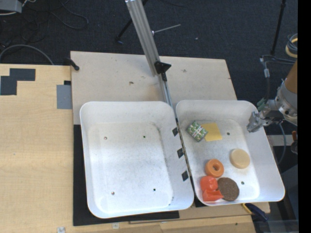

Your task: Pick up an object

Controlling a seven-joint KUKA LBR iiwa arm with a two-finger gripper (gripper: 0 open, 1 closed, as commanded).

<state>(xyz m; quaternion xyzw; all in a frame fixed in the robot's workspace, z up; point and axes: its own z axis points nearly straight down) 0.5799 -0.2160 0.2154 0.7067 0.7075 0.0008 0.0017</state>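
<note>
My pincer (254,122) hangs at the right bin's (272,169) far rim (finger state indeterminate, nothing visibly gripped), so the pick remains undone, the cream disc (240,158) lying nearest.

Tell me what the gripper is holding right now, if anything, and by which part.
Nothing. The gripper sits at the right bin's right rim, apart from the objects.

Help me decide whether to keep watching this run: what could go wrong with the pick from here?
The red block, brown disc and orange ring crowd together, so closing on one may nudge another. The gripper sits by the right bin's rim and could clip it descending.
</note>
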